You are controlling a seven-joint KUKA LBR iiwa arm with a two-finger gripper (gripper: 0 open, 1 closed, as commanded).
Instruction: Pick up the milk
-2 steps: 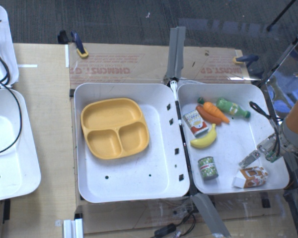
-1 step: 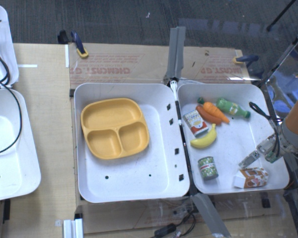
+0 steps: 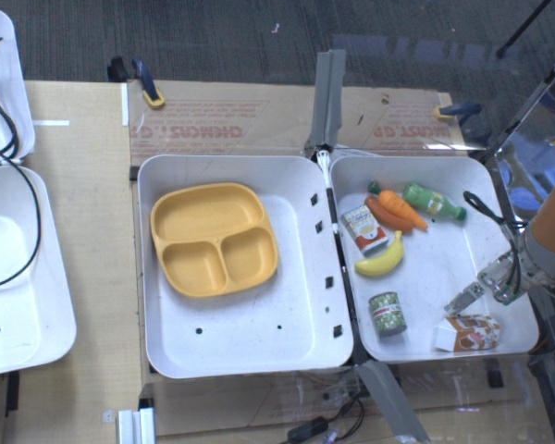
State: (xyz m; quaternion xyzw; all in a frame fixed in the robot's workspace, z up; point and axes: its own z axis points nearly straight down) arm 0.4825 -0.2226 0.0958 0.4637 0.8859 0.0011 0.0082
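Note:
The milk (image 3: 467, 333) is a small white and orange gable-top carton lying on its side in the front right corner of the right bin (image 3: 444, 169). My gripper (image 3: 486, 289) hangs just above and behind the carton, reaching in from the right, and has nothing in it. The grey arm leaves the view at the right edge.
The right bin also holds a green can (image 3: 387, 314), a banana (image 3: 381, 260), a white box with blue and red print (image 3: 365, 228), a carrot (image 3: 396, 211) and a green bottle (image 3: 433, 202). In the left bin (image 3: 166, 340) lies a yellow divided plate (image 3: 214, 239).

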